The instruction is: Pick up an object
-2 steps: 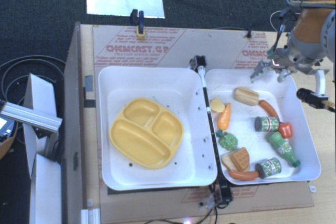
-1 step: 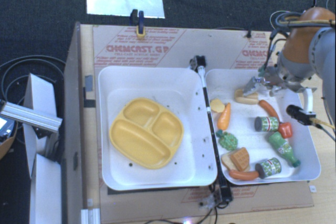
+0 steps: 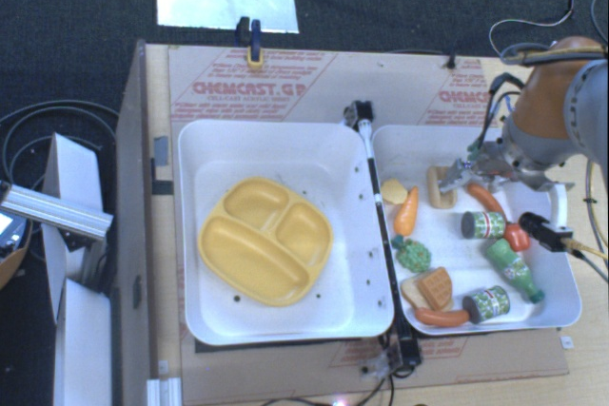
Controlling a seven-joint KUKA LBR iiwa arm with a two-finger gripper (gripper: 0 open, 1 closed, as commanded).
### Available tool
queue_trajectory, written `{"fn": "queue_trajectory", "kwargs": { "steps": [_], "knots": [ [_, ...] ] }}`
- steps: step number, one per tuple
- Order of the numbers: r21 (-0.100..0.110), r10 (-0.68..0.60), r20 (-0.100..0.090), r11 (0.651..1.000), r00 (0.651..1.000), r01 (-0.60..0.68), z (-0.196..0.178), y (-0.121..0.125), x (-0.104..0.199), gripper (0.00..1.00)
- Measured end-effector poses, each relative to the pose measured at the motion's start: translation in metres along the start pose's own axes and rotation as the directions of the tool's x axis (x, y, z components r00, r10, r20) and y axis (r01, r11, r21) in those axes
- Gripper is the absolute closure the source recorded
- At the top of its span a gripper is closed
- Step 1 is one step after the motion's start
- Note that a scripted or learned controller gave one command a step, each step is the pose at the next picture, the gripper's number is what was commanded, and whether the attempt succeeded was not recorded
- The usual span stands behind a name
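The right bin [image 3: 569,304] holds several toy foods. Among them are a carrot [image 3: 407,210], a pale yellow piece [image 3: 394,192], a broccoli [image 3: 413,254], a toast slice [image 3: 434,287] and a sausage [image 3: 441,319]. There are also two cans [image 3: 483,224] [image 3: 487,301], a green bottle [image 3: 512,267], a small red piece [image 3: 517,237] and an orange sausage [image 3: 485,198]. A tan bread piece [image 3: 440,188] lies near the bin's far side. My gripper [image 3: 463,171] hangs low over the far part of this bin, just right of the tan bread piece.
A yellow divided plate [image 3: 265,240] lies in the left bin [image 3: 190,204]. The rims of the two bins meet along a ridge [image 3: 379,223] running front to back. The grey arm [image 3: 557,109] with its cables covers the bench's right side.
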State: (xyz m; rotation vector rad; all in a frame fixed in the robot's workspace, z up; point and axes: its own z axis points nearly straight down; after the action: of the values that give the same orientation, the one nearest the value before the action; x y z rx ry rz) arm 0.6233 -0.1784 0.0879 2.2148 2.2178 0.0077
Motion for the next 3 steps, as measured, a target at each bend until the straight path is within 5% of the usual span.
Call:
{"fn": "queue_trajectory", "kwargs": {
  "steps": [1,2,3],
  "knots": [
    [-0.010,-0.001,0.000,1.000,1.000,0.001,-0.014,0.003,0.001,1.00],
    [-0.009,-0.001,-0.001,1.000,1.000,0.001,-0.014,0.003,0.001,0.00],
    [0.005,-0.002,-0.002,1.000,1.000,0.002,0.000,0.022,0.048,0.00]
  ]
}}
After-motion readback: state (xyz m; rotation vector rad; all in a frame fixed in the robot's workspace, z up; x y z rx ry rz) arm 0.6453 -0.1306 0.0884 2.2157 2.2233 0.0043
